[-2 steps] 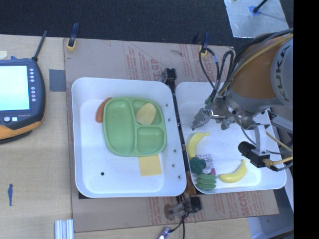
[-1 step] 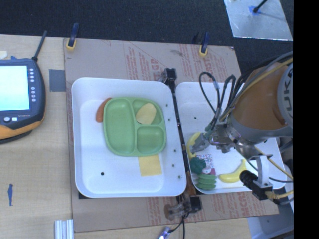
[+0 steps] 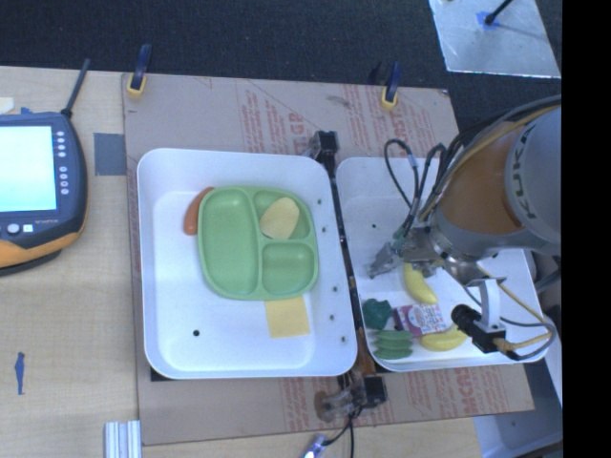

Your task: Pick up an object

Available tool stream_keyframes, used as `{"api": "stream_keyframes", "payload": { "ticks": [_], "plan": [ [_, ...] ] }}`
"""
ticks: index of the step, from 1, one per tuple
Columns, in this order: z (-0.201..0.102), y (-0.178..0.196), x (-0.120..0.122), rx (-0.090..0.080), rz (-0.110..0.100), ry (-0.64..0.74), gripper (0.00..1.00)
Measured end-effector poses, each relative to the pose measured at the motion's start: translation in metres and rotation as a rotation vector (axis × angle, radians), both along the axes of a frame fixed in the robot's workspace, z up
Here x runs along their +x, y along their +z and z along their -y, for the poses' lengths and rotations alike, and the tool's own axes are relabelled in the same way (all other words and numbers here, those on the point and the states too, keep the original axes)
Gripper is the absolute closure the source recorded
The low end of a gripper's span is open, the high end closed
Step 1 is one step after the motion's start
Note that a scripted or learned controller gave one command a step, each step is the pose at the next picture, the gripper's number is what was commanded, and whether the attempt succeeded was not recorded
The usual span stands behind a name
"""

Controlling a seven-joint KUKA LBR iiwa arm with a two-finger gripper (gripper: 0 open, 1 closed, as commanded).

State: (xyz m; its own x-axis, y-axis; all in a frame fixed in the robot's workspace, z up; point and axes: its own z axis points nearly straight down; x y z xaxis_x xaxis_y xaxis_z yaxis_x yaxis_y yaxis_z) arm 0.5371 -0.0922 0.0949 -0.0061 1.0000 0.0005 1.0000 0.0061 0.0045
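Your claw [image 3: 406, 256] sits low in the right bin [image 3: 368, 184], just above a banana [image 3: 418, 284]; its spread can't be told.

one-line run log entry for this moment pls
arm: over right bin | tool: low, beside banana-like yellow piece | held: nothing seen | left bin: green divided tray, yellow slice

Light wood bench [image 3: 67, 351] fills the lower left, with a brown cardboard sheet [image 3: 239, 113] laid over its middle – held by clamps [image 3: 139, 72] at the top edge. Dark carpet floor [image 3: 239, 12] runs across the top of the frame, with a pale square sheet [image 3: 492, 22] at upper right. A handheld control pendant [image 3: 33, 184] sits at the left edge – screen lit, light even and bright.
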Motion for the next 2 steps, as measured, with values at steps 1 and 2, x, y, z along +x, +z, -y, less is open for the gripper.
{"api": "stream_keyframes", "payload": {
  "ticks": [1,2],
  "plan": [
    [0.002,0.007,-0.004,-0.002,-0.012,0.003,1.00],
    [-0.046,0.097,0.024,0.000,-0.007,-0.002,1.00]
  ]
}}
